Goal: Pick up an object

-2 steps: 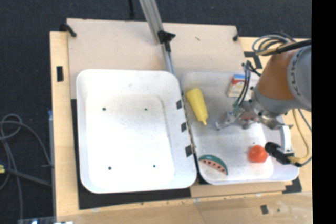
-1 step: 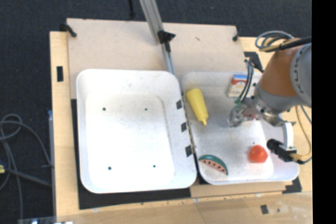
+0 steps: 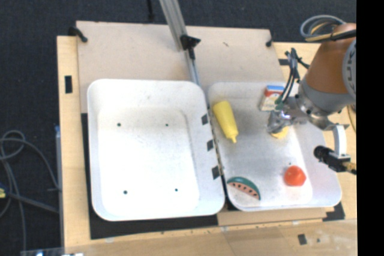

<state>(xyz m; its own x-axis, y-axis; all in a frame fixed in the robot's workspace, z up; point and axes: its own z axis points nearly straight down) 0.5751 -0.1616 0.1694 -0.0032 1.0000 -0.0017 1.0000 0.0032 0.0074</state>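
Contents, right bin [image 3: 312,192]: yellow bottle [image 3: 226,119], left side, rigid, light, slick; grasp across its waist. Watermelon slice [image 3: 244,187], near edge, flat. Orange ball [image 3: 294,176], near right, rolls. Gripper [image 3: 278,123] above small yellow piece [image 3: 280,133]; finger state: cannot tell.

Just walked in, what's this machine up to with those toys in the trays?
A robot arm reaches in from the right, its gripper low in the right bin, right over a small yellow piece. A yellow bottle, a red ball, a watermelon slice and a small box lie around it. Nothing looks lifted yet.
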